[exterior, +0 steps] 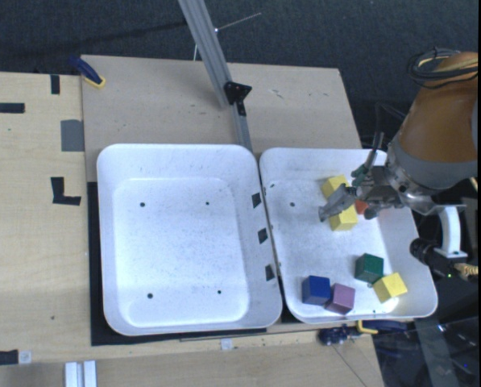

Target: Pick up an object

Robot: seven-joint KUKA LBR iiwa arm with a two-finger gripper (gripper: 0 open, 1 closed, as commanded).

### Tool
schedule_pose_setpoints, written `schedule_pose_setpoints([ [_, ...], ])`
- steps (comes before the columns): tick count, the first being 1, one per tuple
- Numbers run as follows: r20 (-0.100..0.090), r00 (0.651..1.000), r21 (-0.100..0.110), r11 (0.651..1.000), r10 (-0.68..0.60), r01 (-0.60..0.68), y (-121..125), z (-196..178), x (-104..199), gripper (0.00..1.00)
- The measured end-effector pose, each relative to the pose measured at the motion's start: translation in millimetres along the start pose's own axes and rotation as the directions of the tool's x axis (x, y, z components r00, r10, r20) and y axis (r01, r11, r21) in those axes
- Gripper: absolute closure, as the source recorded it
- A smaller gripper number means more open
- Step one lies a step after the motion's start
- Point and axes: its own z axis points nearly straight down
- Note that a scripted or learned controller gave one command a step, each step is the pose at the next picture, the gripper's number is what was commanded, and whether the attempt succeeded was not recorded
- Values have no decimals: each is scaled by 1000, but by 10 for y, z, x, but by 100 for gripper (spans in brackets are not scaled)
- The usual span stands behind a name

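Observation:
My gripper [342, 203] hangs low over the upper middle of the right bin [304, 297], reaching in from the right. One yellow block [332, 186] lies just above it and a second yellow block [344, 219] just below it, both very close to the gripper. A small red piece [361, 208] shows beside the gripper body. Lower in the same bin lie a green block [370, 267], a yellow block [390, 285], a blue block [316, 289] and a purple block [342, 297].
The left bin [111, 216] stands beside the right one, their rims meeting at mid-view. A grey metal pole [212, 43] slants down to the bins' far edge. The arm's orange band [441, 119] overhangs the right bin's far right corner.

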Motion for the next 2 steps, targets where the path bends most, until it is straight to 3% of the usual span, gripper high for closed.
schedule_pose_setpoints([
  [1, 0, 1000, 0, 1000, 0, 0, 0, 0, -2, 0],
  [2, 0, 1000, 5, 1000, 1, -1, 88, 525, -27, 0],
])
